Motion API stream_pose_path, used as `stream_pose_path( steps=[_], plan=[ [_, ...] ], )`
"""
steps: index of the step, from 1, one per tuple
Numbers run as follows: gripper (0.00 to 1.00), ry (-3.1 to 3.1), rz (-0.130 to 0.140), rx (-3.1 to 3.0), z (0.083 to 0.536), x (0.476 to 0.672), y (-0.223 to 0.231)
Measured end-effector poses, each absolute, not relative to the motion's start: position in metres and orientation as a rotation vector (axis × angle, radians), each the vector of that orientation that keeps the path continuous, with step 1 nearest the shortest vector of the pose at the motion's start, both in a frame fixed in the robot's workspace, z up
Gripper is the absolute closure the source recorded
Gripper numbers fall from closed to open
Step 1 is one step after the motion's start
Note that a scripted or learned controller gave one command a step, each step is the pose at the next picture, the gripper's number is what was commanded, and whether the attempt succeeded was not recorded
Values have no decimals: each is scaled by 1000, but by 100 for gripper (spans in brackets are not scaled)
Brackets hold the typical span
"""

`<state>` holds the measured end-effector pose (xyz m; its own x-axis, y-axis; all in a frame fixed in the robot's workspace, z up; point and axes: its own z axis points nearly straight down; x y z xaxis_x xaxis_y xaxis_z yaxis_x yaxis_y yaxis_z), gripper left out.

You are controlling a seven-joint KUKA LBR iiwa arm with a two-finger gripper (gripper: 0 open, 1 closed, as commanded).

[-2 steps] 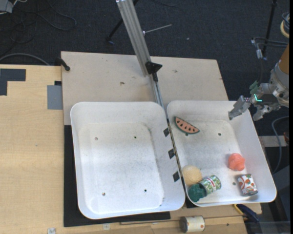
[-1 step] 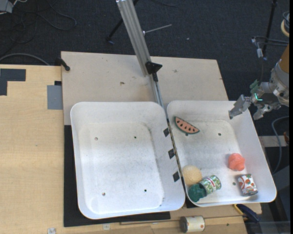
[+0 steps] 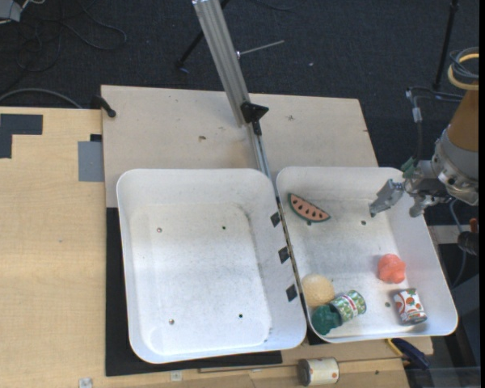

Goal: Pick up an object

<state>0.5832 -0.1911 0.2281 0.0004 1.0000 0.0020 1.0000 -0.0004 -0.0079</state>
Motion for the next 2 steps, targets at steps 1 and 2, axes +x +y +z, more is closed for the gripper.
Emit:
stream_pose_path(
  steps=[1, 2],
  plan=[
    [0, -2215, 7, -2216, 163, 584, -190],
    [0, -2215, 6, -2217, 100, 584, -193]
  ],
)
